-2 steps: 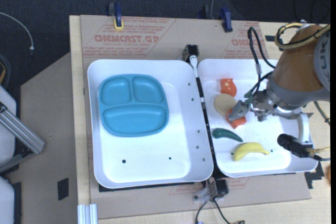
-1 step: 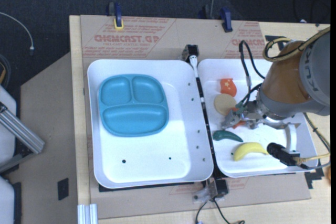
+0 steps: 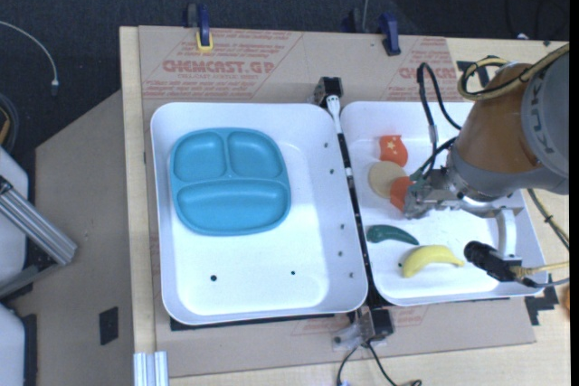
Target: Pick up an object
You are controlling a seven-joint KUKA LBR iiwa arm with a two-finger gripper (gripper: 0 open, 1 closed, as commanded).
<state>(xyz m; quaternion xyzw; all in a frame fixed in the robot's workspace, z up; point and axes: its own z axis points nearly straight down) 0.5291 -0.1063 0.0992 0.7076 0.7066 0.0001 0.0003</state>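
I see my claw (image 3: pixel 414 197) low in the right bin (image 3: pixel 470 285), beside an orange-red piece (image 3: pixel 400 191) and a tan disc (image 3: pixel 384 176); I cannot tell whether it grips anything. Near it lie a dark green pepper shape (image 3: pixel 391 235) and a yellow banana (image 3: pixel 431 259). A red block (image 3: pixel 393 147) sits farther back. The left bin (image 3: pixel 262 285) holds a blue divided plate (image 3: pixel 232 181). The brown surface (image 3: pixel 271 59) carries red print that seems to read "CHEMCAST GP". Blue clamps (image 3: pixel 201 24) grip its far edge.
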